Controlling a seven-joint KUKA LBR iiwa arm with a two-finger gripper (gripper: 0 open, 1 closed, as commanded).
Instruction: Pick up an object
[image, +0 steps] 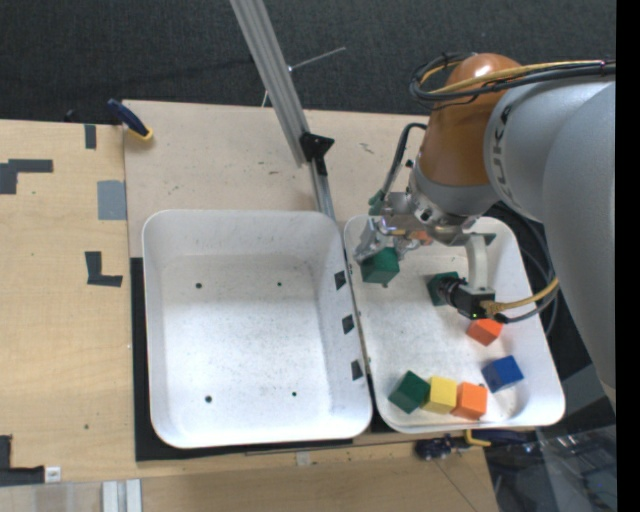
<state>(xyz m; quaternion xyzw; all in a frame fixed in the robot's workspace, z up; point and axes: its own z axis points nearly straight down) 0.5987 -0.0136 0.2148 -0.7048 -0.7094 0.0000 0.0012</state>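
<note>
A small green block (380, 267) is seen clamped between the fingers of the gripper (381, 252), above the far left part of the right bin (535, 300), just beside the wall shared with the left bin (240, 330). The block is squat, nearly cubic, so no clear long axis can be made out; it is tilted, with one corner turned down toward the bin floor. Whether it is touching the floor or raised clear of it cannot be told. The arm (520, 140) is reached in from the right, its orange band (460, 120) bent over the bin. In the near part of the right bin, a dark green cube (409, 391), a yellow cube (442, 393) and an orange cube (471, 399) are set touching in a row. A blue cube (502, 373) is placed just beside them, and a second orange cube (484, 330) lies near it.
</note>
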